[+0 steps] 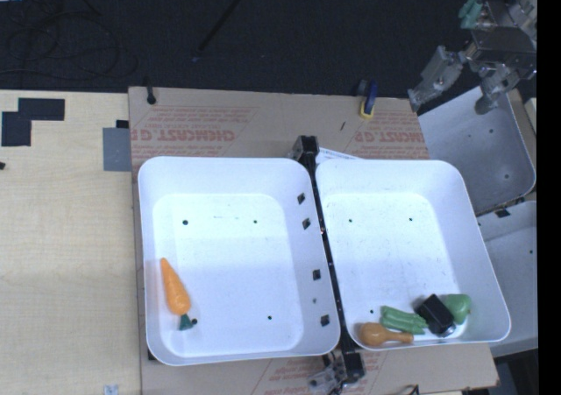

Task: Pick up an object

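Note:
My gripper hangs at the top right, beyond the far right corner of the right bin and well above the bench. Its fingers are spread open and hold nothing. In the right bin's near right corner several small things lie bunched together: a tan pear-shaped piece, a green pod, a black block and a green lump. An orange carrot with a green stub lies alone at the near left of the left bin.
A black hinge strip runs between the two bins. Both stand on a cardboard sheet on the wooden bench. A grey metal plate sits under the gripper at the right.

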### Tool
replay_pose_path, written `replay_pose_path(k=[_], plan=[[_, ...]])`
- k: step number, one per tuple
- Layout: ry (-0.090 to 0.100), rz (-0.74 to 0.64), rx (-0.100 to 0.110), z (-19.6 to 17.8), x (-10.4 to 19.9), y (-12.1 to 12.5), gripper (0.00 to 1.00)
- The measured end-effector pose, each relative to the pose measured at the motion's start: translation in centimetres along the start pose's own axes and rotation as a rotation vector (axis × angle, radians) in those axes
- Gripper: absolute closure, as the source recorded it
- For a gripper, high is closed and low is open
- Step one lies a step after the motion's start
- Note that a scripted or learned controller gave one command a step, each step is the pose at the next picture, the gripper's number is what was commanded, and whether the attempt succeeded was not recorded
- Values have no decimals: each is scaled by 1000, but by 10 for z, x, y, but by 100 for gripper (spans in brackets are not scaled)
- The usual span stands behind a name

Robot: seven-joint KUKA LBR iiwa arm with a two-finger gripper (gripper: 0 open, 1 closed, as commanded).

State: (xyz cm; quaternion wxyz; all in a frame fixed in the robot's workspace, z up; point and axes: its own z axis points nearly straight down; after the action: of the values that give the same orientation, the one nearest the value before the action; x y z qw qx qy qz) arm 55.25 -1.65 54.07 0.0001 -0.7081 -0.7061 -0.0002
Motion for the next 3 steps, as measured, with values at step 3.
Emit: replay_pose_path(k=[3], plan=[[-1,-4,5,3,15,-77,0]])
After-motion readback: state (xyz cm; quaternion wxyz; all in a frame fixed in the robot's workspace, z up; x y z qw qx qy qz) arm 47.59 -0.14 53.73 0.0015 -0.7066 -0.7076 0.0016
